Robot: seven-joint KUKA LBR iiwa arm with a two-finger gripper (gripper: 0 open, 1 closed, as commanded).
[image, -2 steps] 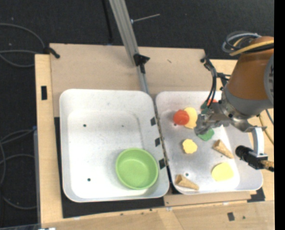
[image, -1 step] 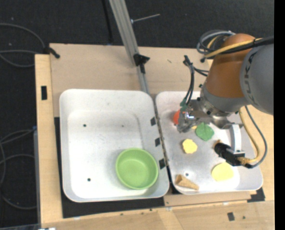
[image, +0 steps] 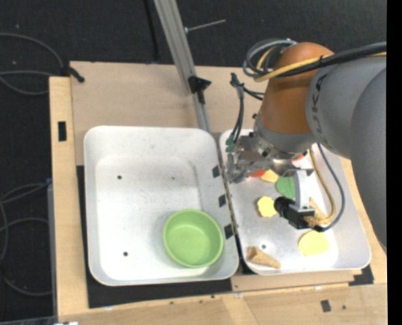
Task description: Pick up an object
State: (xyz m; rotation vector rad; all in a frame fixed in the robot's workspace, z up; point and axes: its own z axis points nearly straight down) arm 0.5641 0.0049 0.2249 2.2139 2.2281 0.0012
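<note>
Hovering my gripper [image: 236, 166] at left wall of right bin [image: 343, 246], open/shut can't tell; this close, could clip wall, miss yellow pc [image: 265, 206].

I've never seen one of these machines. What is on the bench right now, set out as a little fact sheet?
left bin: white, holds a green bowl near its front right corner
right bin: white, holds small pieces
yellow pieces: yellow lump mid-bin; yellow disc nearer the front
tan wedge: by the front rim
arm: grey and orange, reaching over the right bin from the right
</note>
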